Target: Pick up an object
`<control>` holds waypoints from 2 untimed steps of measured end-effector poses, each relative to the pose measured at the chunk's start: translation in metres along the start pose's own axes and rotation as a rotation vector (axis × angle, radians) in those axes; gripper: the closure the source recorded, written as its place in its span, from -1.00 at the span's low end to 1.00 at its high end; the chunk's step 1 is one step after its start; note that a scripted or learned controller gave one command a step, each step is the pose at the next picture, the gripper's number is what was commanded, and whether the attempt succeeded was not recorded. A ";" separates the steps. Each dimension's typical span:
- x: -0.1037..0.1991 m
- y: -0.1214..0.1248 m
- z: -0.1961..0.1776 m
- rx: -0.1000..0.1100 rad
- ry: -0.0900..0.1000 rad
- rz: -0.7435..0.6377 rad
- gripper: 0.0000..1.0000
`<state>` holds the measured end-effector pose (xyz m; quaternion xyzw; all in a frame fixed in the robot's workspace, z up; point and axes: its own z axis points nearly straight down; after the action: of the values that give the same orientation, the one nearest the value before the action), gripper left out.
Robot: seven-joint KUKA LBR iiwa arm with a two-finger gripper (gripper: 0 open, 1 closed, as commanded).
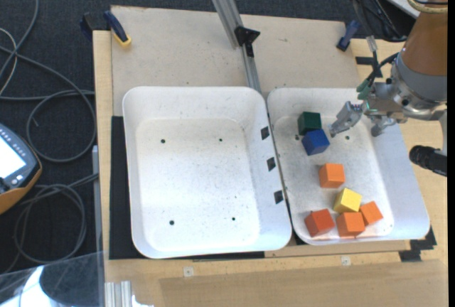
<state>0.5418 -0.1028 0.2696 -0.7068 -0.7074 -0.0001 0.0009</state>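
1. Seven cubes lie in the right bin [398, 178].
2. Green cube [309, 121] and blue cube [315, 141] touch at the bin's far end.
3. Orange cubes [331, 175] and a yellow cube [348, 200] sit nearer.
4. Gripper [361, 121] hangs just right of the green cube, fingers apart, grasping nothing.

Two bins sit side by side on the bench [178, 57]. The left bin [142, 114] adjoins the right bin [398, 178], which holds all the cubes. Two cubes [312, 132] touch near its far end (one behind the other). A single cube [331, 175] lies midway. Four more [346, 213] cluster at the near edge. The gripper [361, 121] hangs just right of the far pair.
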 end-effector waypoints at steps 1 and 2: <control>0.000 0.000 0.000 -0.001 0.000 0.000 -1.00; -0.004 0.001 0.062 0.007 0.000 0.001 -1.00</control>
<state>0.5429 -0.1065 0.2074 -0.7073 -0.7069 0.0021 0.0034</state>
